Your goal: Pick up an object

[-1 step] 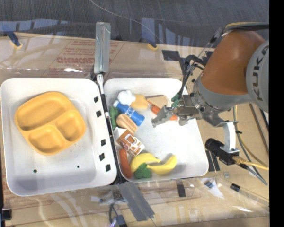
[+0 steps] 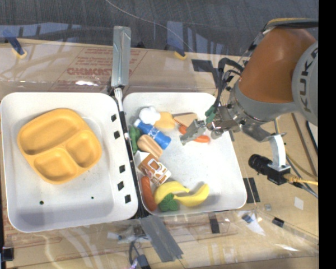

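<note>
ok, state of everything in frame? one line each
gripper: over the right bin, by the carrot; grasp not readable
carrot: lying flat in the right bin
banana: lying in the bin
blue bottle: on its side
yellow tray: flat, right way up, in the left bin

Bright even light, soft focus

Yellow divided tray point(image 2: 59, 144) in white bin point(image 2: 22, 206), yellow banana point(image 2: 193, 195), blue-and-white bottle point(image 2: 153, 126) — orange carrot point(image 2: 200, 139)
</note>
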